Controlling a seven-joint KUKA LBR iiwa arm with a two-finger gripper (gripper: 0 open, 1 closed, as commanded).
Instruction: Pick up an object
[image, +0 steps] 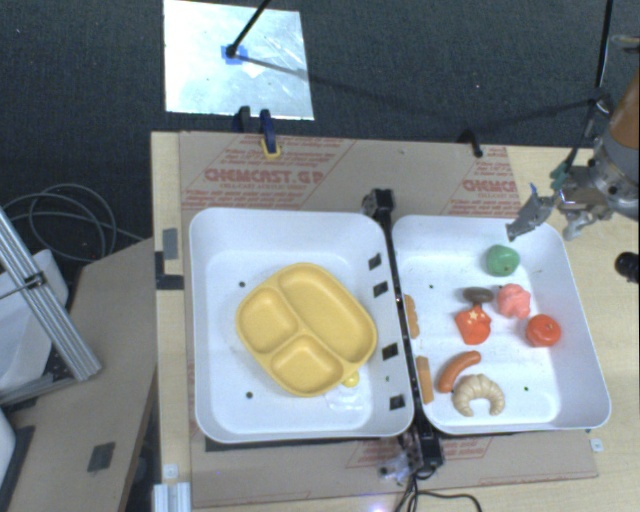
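Overhead, the gripper (552, 216) hangs with fingers spread, grasping nothing, above the right bin's (575, 300) far edge. Just below sits a green ball (502, 260).

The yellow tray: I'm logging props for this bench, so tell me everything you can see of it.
The yellow tray looks like smooth moulded plastic, rounded at the corners, with three shallow compartments: one long, two smaller. It lies flat and turned at an angle near the middle of the left bin, on the bin's floor. All three compartments hold nothing. A small yellowish piece peeks out at its lower edge.
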